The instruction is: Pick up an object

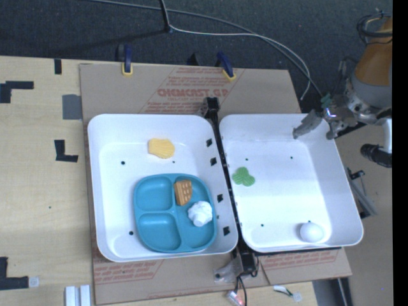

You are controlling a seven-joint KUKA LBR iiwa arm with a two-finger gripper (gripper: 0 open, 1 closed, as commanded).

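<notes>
My gripper (305, 127) hung over the right bin's (331, 190) far edge; its opening I couldn't tell. I judged the ball (312, 231) easiest, approached from straight above.

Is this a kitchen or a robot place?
Probably a robot lab, not a kitchen. A grey robot arm reaches over two white bins, clamps hold cardboard, and cables trail across.
</notes>
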